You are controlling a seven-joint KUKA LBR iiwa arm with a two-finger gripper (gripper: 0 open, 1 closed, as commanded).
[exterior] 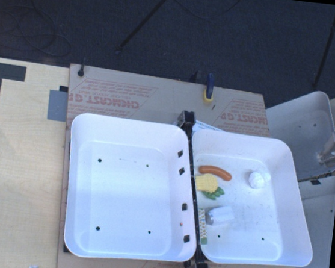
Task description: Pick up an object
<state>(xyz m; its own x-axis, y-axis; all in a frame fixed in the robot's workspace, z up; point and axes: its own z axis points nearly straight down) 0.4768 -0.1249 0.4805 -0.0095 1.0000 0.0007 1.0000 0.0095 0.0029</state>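
The claw (330, 150) is a pale blur cut off at the edge, open or closed I cannot tell, and in the right bin (286, 152) beside it lie an orange-red sausage (214, 172), yellow corn (206, 183), a white ball (257, 179) and a whitish block (220, 216).

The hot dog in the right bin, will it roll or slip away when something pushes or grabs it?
The hot dog looks round and narrow, so it would probably roll if nudged from the side. Its surface seems smooth and glossy, so it may slip on the bin floor. It lies close above the corn, which might block it.
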